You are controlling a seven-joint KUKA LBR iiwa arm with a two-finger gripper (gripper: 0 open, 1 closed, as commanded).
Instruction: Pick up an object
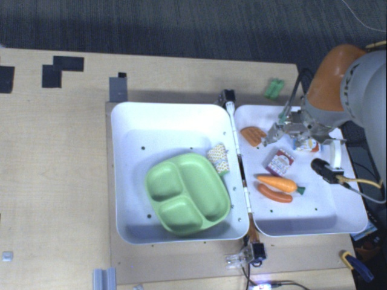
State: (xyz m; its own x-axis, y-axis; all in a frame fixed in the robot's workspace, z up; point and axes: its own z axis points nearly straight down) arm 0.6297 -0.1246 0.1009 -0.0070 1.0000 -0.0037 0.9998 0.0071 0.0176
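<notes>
Camera view has the gripper (pixel 294 128) low over the right bin (pixel 338 219), whether it grips anything I cannot tell, with a bread roll (pixel 252 135), red packet (pixel 280 162) and carrot (pixel 276 183) close by.

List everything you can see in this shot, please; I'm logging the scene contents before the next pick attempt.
left bin: 1, white, bench centre
right bin: 1, white, beside the left bin
divided plate: 1, green, in left bin
patterned object: 1, pale yellow, at plate's upper right edge
carrot: 1, orange, right bin
sausage: 1, orange-red, just below carrot
small packet: 1, red and white, right bin
bread-like piece: 1, orange-brown, right bin upper left
green object: 1, on bench above right bin
arm: 1, grey with orange band, right
hand: 1, over right bin's top
</notes>
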